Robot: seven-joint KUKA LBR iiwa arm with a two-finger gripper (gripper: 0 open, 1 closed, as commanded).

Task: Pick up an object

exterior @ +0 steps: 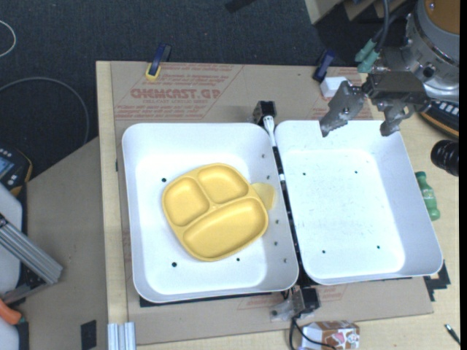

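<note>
Bench: a tan board [219, 97] with red lettering carries both bins; I see clamps at its far edge.
Left bin: a shallow white plastic bin [142, 195] with rounded corners; it holds the only thing I could pick.
Right bin: a shallow white plastic bin [350, 203] touching the left one along a dark centre seam; the tool hangs over its far rim.
Plate: a yellow moulded plastic plate with three compartments [214, 211] lies flat near the middle of the left bin, tilted so its long axis runs from near-left to far-right; a small paler yellow tab shows just beside its right edge, and I cannot tell whether it is part of the plate.
Gripper: the grey two-finger gripper [361, 122] sits at the far edge of the right bin; I read its two fingers as spread apart, with nothing between them.
Key relation: the plate lies to the left of the gripper and nearer the camera, across the seam, well apart; I judge the next move must carry the tool left over the divider, then down onto a raised rim or a rib between compartments, since the flat face offers no grip.
</note>
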